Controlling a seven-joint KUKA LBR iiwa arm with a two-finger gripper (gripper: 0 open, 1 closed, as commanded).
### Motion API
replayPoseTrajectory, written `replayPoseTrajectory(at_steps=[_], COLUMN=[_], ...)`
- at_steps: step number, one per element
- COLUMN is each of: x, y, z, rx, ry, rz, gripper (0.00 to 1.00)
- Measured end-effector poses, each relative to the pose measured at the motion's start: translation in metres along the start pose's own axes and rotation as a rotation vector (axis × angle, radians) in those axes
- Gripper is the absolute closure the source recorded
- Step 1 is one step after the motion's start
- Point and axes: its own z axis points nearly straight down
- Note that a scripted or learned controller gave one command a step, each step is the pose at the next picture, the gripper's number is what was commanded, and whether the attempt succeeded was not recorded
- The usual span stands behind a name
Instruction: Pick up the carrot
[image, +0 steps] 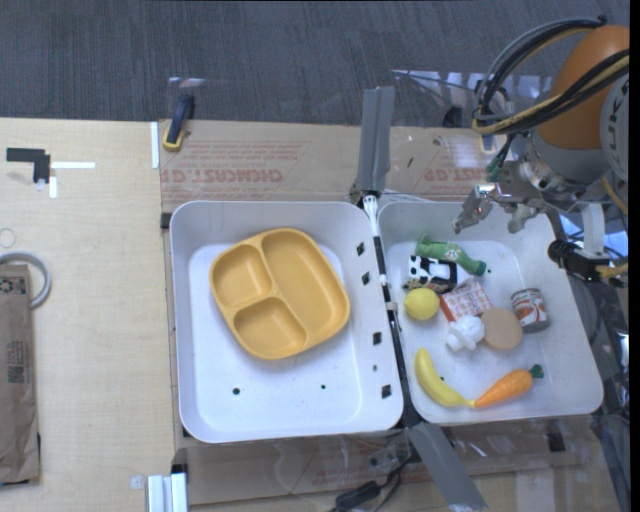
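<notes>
The orange carrot (505, 387) with a green stub lies near the front right corner of the right bin (575, 330), its tip close to a banana (438, 380). My gripper (492, 222) hangs above the bin's back edge, well behind the carrot. Its two fingers stand apart, open, with nothing between them.
The right bin also holds a green vegetable (452, 254), a black-and-white cow toy (432, 270), a lemon (422, 304), a red-and-white packet (466, 299), a tan disc (501, 330), a white lump (461, 338) and a small can (528, 308). A yellow divided plate (280, 292) sits in the left bin (200, 380).
</notes>
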Motion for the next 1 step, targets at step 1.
replayPoseTrajectory(at_steps=[1], x=[-0.0669], y=[-0.045], z=[-0.0774], rx=[-0.002], ry=[-0.002], rz=[-0.029], gripper=[0.0])
